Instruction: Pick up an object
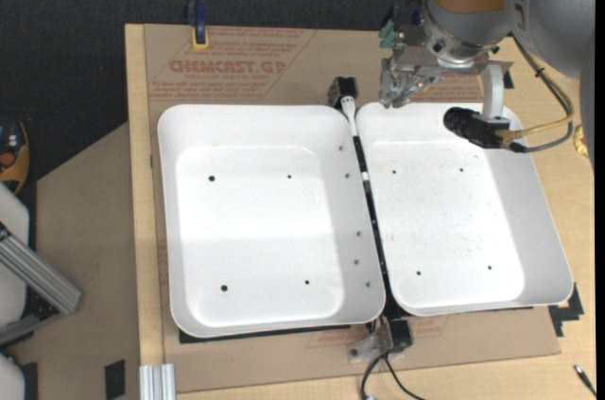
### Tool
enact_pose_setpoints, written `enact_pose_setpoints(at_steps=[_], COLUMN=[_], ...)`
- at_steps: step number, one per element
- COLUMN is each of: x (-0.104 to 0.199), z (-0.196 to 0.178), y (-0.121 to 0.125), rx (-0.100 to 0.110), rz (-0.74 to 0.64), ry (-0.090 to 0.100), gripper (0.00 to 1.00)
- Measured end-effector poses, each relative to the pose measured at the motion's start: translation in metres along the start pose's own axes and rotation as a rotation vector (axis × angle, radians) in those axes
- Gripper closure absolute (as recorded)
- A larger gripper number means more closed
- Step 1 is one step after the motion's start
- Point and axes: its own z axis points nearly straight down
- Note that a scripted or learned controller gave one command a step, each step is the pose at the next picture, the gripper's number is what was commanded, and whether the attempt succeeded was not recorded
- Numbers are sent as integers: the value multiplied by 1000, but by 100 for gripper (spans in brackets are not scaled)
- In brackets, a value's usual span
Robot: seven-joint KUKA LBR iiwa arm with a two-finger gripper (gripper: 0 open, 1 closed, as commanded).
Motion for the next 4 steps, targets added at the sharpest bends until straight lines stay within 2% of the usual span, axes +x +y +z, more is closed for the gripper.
enact_pose_setpoints(at_steps=[1, 2, 3, 4], x=[13, 0, 5, 45], z=[-36, -51, -77, -4], y=[-16, -38, -56, 11], rx=[-10, -5, -10, -5], rz=[1, 5, 3, 0], ry=[-1, -1, -1, -1], gripper=[100, 100, 100, 100])
